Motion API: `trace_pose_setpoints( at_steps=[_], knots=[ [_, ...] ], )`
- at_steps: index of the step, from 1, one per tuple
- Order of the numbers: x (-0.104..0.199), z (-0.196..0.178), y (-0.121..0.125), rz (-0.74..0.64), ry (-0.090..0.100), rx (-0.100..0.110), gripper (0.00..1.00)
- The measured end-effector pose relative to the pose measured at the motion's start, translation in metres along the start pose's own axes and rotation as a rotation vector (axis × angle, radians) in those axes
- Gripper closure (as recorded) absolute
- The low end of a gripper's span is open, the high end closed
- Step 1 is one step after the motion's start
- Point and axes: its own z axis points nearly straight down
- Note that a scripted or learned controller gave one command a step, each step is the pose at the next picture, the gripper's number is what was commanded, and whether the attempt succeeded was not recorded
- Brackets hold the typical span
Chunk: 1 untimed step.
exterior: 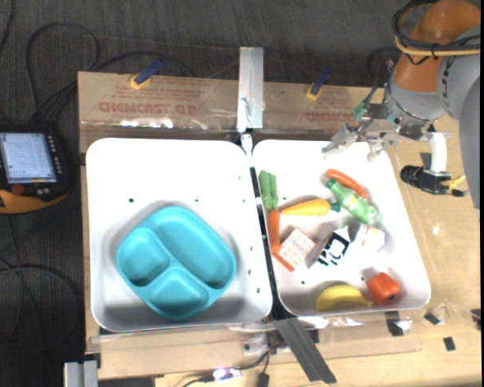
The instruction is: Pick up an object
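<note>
Right bin [403,240], crowded toys, pincer [361,142] above

Little can be read from where I stand. Red block lettering runs across the cardboard sheet [177,103] behind the bins, under clear plastic film; it appears upside down and too smeared to spell out. A second stretch of the same red print sits on the cardboard's right part, equally unreadable. The teach pendant [22,168] on the floor to the left has a lit screen with lines of text too small to make out. In the right bin [411,240], a small white box [335,250] bears a bold black mark, and a red-and-white carton [294,248] carries print, neither legible.
</note>
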Motion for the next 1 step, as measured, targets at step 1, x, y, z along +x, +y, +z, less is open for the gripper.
trace_pose_setpoints(
  at_steps=[1],
  knots=[
    [-0.0340,0.1012,-0.0037,-0.122,0.000,-0.003,0.00]
  ],
)
